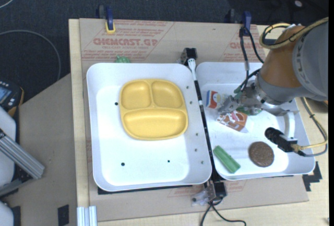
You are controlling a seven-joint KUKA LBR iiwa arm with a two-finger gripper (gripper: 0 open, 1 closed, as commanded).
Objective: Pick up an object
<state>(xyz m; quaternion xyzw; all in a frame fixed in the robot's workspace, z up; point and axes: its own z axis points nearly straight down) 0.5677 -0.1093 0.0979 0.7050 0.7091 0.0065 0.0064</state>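
Note:
The right bin (229, 74) holds a red and white packet (233, 119), a small red, white and blue item (212, 98), a green block (226, 159) and a brown round disc (260, 153). My gripper (231, 104) reaches in from the right and sits low in the right bin, just above the red and white packet and beside the small red, white and blue item. A black part (278, 139) of the arm hangs over the bin near the brown disc. The arm's orange band (282, 63) is above the bin's right side.
The left bin (104, 131) holds a yellow divided plate (153, 108) in its upper middle. A black clamp (189, 56) sits between the bins at the back. Blue clips (109, 15) hold the board's far edge. Cables run along the right.

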